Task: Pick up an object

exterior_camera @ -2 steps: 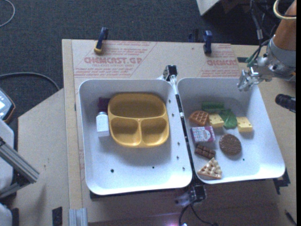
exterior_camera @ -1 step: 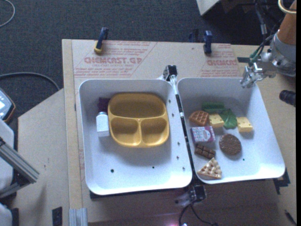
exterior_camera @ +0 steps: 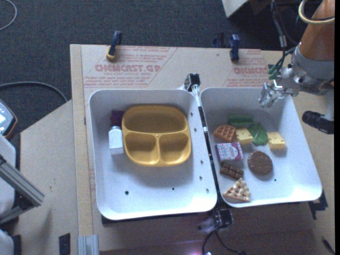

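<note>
At two o'clock, above the right bin (exterior_camera: 303, 158), the end effector (exterior_camera: 270, 95) hangs empty, fingers apart, ready to descend toward toy food (exterior_camera: 244, 142).

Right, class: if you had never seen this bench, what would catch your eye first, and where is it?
Most likely the yellow divided plate, filling the middle of the left bin. Next, the cluster of small toy foods in the right bin, such as the waffle and the brown cookie. The gripper hangs over that bin's far right corner.
</note>
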Robot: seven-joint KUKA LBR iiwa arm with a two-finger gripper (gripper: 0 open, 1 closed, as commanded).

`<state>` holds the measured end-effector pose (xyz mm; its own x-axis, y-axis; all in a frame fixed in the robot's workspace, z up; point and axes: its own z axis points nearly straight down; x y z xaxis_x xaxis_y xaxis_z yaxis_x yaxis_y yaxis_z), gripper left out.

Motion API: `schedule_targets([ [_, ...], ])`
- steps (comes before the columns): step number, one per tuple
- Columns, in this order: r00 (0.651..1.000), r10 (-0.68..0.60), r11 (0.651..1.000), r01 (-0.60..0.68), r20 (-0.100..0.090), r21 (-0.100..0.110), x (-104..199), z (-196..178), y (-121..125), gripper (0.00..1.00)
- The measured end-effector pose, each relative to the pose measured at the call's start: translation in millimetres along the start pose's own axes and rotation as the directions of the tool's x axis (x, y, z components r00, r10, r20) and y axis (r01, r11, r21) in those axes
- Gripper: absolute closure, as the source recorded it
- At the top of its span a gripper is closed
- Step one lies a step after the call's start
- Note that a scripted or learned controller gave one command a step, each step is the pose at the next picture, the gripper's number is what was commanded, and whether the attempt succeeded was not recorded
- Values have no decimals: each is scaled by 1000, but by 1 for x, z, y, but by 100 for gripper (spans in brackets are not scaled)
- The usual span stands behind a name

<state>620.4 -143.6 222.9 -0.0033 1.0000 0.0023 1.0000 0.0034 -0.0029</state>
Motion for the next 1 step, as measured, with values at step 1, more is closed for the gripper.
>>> schedule_targets([
  [1, 1000, -1, 1000, 1, -1, 2, 44, 9, -30, 100],
])
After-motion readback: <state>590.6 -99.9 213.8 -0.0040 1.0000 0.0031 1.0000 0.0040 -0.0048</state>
